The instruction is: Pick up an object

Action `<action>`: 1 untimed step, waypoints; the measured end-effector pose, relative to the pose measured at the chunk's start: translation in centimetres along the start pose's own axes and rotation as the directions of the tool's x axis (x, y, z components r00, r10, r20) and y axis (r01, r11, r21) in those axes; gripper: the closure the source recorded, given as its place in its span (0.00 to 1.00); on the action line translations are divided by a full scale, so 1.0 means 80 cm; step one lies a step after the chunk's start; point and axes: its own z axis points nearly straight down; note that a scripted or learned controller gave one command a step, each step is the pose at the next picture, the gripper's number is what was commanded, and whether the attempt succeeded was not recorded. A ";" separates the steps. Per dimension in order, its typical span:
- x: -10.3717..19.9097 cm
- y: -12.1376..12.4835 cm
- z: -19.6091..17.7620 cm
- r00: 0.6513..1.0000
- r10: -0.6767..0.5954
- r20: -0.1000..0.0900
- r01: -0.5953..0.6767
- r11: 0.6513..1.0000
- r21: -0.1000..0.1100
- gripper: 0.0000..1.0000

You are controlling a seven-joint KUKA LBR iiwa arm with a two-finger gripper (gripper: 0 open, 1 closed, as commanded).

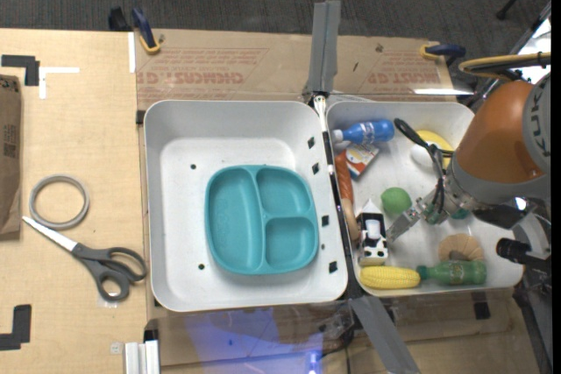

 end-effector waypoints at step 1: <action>-0.038 0.070 -0.001 1.000 -0.008 0.002 0.008 1.000 -0.001 0.00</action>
